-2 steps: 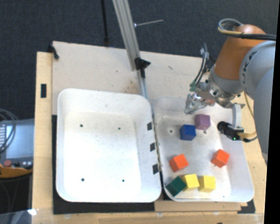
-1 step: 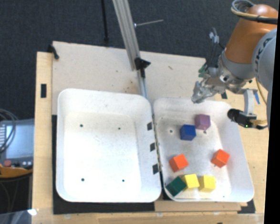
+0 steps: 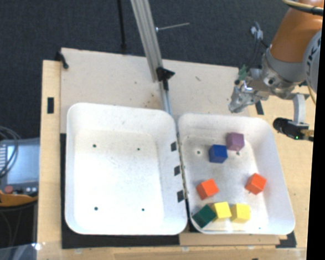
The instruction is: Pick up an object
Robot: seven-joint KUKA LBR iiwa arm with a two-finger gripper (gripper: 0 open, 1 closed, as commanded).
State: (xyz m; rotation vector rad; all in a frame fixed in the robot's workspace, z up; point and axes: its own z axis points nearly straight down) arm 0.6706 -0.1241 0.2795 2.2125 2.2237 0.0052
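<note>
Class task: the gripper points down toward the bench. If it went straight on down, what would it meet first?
Most likely the far rim of the right bin or the bare bench just behind it, since the gripper hangs over that edge. The purple block lies nearer the camera. Depth is uncertain.

**Even overhead light, soft focus, bright white bins**

The scene is brightly and evenly lit from above, with no strong single source. The two white bins (image 3: 121, 168) come close to washing out, so their speckled floors show little texture. Shadows are short and soft: each coloured block, such as the blue block (image 3: 218, 153), throws only a faint dark smudge beside it. The slanted metal rail (image 3: 149, 42) carries a pale sheen along its length. The desk (image 3: 99, 78) reads as flat beige without glare. The dark floor around it swallows detail. Overall sharpness is modest, with grainy, slightly blurred edges, and the gripper (image 3: 241, 101) is too smeared to resolve.
</note>
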